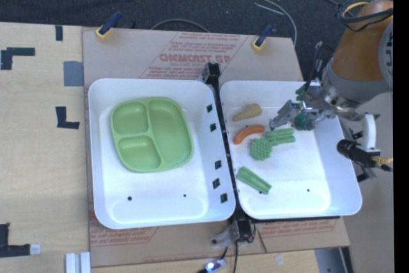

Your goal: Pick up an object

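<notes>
Gripper (285, 117) hangs low over the right bin (319, 201), fingers apart and holding nothing, just above green broccoli toy (268, 144), likely lining up a grasp.

Two white bins (102, 156): the left bears a light green divided plate (151, 134). In the right lie a tan bread-like piece (246, 112), an orange sausage shape (248, 132), green toy broccoli (268, 142) and a green pod (253, 179). Arm (364, 48) orange-banded.

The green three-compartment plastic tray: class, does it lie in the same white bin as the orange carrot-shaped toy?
No: the green three-compartment plastic tray lies in the left bin, the orange carrot-shaped toy in the right bin.
</notes>
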